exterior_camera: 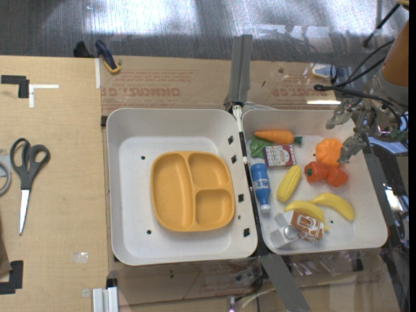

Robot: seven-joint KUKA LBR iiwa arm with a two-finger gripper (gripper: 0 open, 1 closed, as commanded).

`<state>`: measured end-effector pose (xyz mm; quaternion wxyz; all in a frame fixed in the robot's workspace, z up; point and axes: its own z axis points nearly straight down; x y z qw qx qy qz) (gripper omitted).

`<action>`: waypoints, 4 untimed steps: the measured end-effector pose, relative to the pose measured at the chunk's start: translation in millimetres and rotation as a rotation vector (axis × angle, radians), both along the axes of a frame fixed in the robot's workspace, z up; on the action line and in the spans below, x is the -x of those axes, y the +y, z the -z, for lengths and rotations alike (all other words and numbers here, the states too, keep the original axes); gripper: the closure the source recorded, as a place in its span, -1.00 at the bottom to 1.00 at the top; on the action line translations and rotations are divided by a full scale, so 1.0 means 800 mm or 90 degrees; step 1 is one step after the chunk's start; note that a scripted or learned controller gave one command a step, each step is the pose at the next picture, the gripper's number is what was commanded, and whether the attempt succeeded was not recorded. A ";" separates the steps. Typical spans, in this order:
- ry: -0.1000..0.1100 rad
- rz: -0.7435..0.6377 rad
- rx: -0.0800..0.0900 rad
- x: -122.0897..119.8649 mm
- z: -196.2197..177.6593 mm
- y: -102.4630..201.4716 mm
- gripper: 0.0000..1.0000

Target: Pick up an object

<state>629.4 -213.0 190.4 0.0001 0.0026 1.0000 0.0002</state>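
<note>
Gripper [351, 149] sits low over the right bin [377, 233]; whether spread or pressed together cannot be told. An orange pepper [329, 149] lies just beside it. Recommend centring over that pepper before descending.

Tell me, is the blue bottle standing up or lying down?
Lying down. The bottle rests lengthwise on the right bin floor, its cap end toward the bin's near edge.

Wooden bench [58, 194], sunlit grey floor [162, 12]
</note>
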 end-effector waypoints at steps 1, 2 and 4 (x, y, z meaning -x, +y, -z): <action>-0.001 0.043 0.000 -0.018 0.124 -0.010 -1.00; -0.003 0.041 0.000 -0.020 0.114 -0.007 1.00; 0.000 0.152 0.000 -0.011 -0.037 0.090 1.00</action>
